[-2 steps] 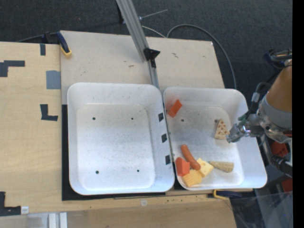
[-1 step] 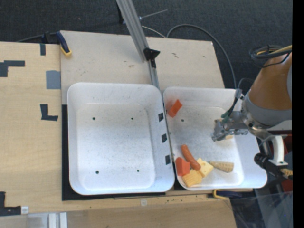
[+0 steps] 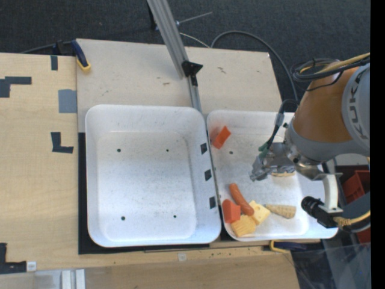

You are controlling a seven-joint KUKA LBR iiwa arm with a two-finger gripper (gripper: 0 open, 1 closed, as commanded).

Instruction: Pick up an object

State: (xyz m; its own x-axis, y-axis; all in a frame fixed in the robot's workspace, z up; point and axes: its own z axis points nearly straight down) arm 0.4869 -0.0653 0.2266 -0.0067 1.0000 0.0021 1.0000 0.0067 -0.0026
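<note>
Your view looks down on a light wooden desk [image 3: 36,179] carrying two shallow white plastic bins side by side. The left-hand white bin [image 3: 144,116] sits on the view's left; the right-hand white bin [image 3: 240,125] holds all the loose objects.

The grey arm with the orange band [image 3: 328,110] reaches in from the view's right, and its grey two-finger gripper [image 3: 263,168] hangs over the middle of the right-hand bin, pointing down and toward the view's left. You cannot tell from this angle whether the jaws are spread or pressed together, and no object can be seen between them.

Locate the candidate objects as follows:

- A small orange block [image 3: 221,136] lies alone near the bin's upper left, well apart from the gripper.
- An orange-red carrot-shaped stick [image 3: 240,198] lies slanted below and to the left of the gripper.
- A red chunky piece [image 3: 231,210] sits just beside the stick's lower end.
- A ridged yellow-orange wedge [image 3: 244,226] rests against the bin's near wall, touching the red piece.
- A pale yellow cheese-like block [image 3: 260,212] sits just right of the stick.
- A tan cone-shaped piece [image 3: 283,210] lies to the right of the cheese-like block, below the gripper.

A slanted aluminium rail [image 3: 171,32] crosses the upper part of the view above the bins.
</note>
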